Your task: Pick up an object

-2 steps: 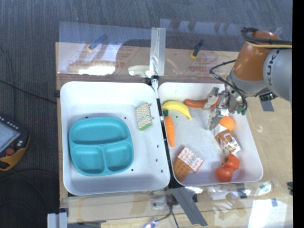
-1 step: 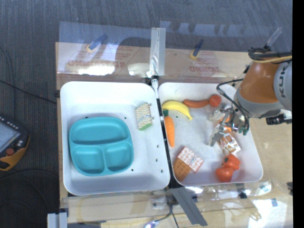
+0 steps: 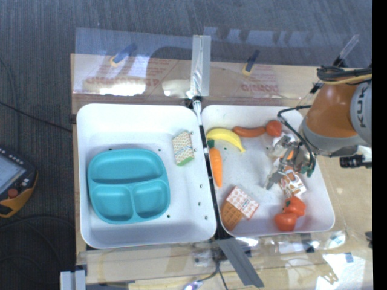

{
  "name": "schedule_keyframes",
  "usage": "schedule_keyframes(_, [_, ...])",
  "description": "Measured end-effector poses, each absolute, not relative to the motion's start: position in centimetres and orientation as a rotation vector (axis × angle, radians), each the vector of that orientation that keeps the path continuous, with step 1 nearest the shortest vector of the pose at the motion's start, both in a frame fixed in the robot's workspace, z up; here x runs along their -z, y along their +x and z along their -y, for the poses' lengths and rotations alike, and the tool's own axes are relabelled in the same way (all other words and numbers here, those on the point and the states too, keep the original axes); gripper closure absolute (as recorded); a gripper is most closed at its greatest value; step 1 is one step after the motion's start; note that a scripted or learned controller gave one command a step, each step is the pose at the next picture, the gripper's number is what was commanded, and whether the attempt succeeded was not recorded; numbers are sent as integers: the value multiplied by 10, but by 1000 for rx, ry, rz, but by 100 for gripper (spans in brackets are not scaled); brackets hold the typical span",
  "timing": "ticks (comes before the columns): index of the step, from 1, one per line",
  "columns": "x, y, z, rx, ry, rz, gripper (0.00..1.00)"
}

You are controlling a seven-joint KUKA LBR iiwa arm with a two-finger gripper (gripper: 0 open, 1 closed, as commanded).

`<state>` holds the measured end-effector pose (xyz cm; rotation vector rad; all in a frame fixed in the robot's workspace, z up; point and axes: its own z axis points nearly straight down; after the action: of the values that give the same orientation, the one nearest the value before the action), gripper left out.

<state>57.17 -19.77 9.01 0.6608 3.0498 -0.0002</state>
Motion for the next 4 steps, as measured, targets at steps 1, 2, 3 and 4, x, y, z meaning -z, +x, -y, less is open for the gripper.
schedule_keyframes(1, [-91,536,195,-2,929,-2977,0])
schedule_keyframes(2, [-91,508,188,3,999,-2952,0])
schedule_keyframes(3, [-105,611,207,1,835,-3033,0])
schedule_keyframes(4, [-90,550,204,2,853,-3004,0])
